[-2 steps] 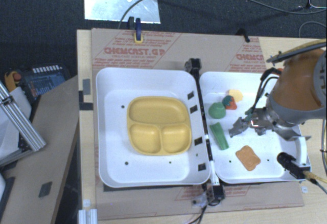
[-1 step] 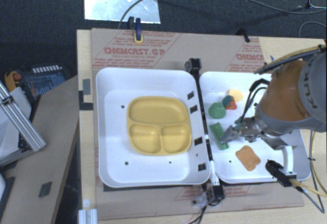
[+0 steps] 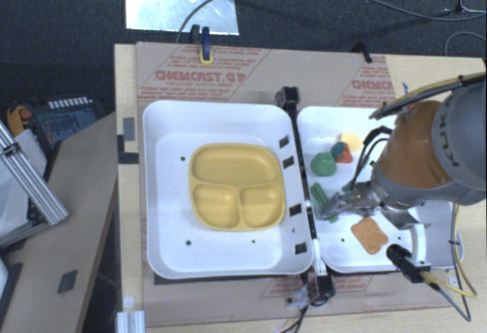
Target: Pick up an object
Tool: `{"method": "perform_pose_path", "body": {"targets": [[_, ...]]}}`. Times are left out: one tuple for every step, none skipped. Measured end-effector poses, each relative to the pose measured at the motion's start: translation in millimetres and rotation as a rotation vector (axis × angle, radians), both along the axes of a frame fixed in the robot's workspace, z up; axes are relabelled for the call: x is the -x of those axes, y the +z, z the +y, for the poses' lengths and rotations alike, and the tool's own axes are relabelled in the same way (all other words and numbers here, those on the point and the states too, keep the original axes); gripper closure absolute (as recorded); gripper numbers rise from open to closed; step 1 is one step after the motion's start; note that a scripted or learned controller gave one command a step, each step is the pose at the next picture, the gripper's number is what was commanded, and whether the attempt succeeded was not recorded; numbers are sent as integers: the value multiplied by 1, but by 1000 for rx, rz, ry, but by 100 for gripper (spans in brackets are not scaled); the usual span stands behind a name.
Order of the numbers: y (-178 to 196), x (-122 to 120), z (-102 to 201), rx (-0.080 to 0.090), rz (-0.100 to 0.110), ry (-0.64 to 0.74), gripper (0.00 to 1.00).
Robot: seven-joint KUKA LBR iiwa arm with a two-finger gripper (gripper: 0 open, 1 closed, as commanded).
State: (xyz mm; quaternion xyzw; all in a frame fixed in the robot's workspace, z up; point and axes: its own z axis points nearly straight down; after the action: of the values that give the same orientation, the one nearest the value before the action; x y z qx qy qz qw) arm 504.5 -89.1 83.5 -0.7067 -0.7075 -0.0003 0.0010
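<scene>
The right bin (image 3: pixel 332 261) holds several small items. A round green piece (image 3: pixel 323 164) lies beside an orange-red piece (image 3: pixel 345 154) and a pale yellow piece (image 3: pixel 351 141). A slim dark green piece (image 3: pixel 316 192) lies by the bin's left wall. A tan toast-like slice (image 3: pixel 369 235) sits near the front. My gripper (image 3: pixel 333 207) is low in this bin, just right of the slim green piece and left of the tan slice. The wrist covers its tips, and I see nothing between them.
The left bin (image 3: pixel 163 195) bears a yellow divided plate (image 3: pixel 234 185). A black divider (image 3: pixel 300 172) runs between the bins. The arm's grey and orange body (image 3: pixel 426 153) covers the right bin's right half. Cables (image 3: pixel 449 282) trail at the front right.
</scene>
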Motion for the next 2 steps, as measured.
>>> {"method": "perform_pose_path", "body": {"targets": [[12, -1, 0, 1, -4, 1, 100], [76, -2, -2, 3, -7, 3, 100]]}}
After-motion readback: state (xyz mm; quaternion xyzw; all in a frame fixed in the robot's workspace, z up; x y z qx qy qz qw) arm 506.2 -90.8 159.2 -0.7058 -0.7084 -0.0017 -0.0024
